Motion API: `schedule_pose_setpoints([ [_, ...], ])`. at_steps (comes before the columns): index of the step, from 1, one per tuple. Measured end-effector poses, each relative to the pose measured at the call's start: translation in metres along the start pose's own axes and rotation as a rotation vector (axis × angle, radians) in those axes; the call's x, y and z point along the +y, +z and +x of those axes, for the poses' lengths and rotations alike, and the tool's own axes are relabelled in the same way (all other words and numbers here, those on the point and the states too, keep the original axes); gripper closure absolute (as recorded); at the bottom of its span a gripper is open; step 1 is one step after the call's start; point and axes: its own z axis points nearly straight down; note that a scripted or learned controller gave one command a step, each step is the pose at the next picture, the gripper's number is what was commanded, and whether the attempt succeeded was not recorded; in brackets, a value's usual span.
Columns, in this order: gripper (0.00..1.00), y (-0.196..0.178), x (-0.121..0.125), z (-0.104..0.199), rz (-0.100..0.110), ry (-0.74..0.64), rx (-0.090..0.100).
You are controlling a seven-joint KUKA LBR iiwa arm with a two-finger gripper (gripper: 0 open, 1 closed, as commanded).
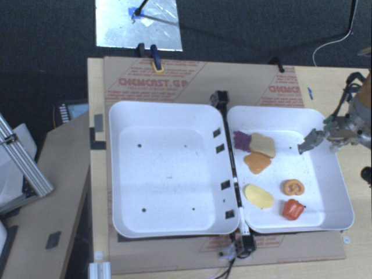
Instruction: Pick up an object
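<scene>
The right bin (pixel 325 173) holds several small toy foods. A purple piece (pixel 241 139) lies against a tan bread slice (pixel 263 145), with an orange piece (pixel 257 162) just in front of them. Nearer the front lie a yellow oval (pixel 258 196), an orange ring (pixel 293 186) and a red pepper (pixel 293 209). My gripper (pixel 318 140) hangs over the bin's right side, to the right of the bread slice and apart from every object. Nothing shows in its grasp.
The left bin (pixel 168 173) sits beside the right one, joined along a black clipped seam (pixel 229 167). Both rest on a cardboard sheet (pixel 192 77) on the bench. A foil square (pixel 138 15) lies on the dark floor behind.
</scene>
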Motion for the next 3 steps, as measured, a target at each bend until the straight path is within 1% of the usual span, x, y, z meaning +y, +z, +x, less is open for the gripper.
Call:
schedule_pose_setpoints([
  [1, 0.00, -0.221, 0.081, -0.019, -0.022, -0.005, -0.008],
  [2, 0.00, -0.309, 0.053, -0.028, -0.012, 0.002, -0.004],
  [3, 1.00, -0.314, 0.054, -0.027, -0.008, -0.005, -0.003],
])
